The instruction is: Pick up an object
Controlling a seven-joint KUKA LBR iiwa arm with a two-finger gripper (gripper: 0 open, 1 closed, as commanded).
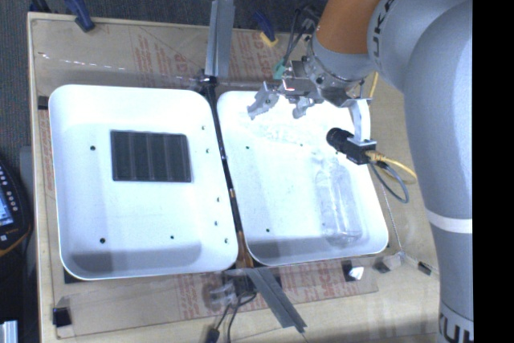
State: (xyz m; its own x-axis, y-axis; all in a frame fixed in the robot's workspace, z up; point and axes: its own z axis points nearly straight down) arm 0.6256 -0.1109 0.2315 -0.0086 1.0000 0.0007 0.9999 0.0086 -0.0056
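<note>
On the left we see a white bin (pixel 132 181) holding a dark ribbed rectangular pad (pixel 151 156), lying flat toward its far side. In the right bin (pixel 273 241), a clear plastic bottle (pixel 337 201) lies along the right wall. Above that bin's far edge hangs our gripper (pixel 281 104), its two fingers spread apart with nothing between them, well apart from the bottle.

My bench (pixel 120 44) carries two white bins. The left bin (pixel 72 173) and right bin (pixel 265 197) sit touching.
</note>
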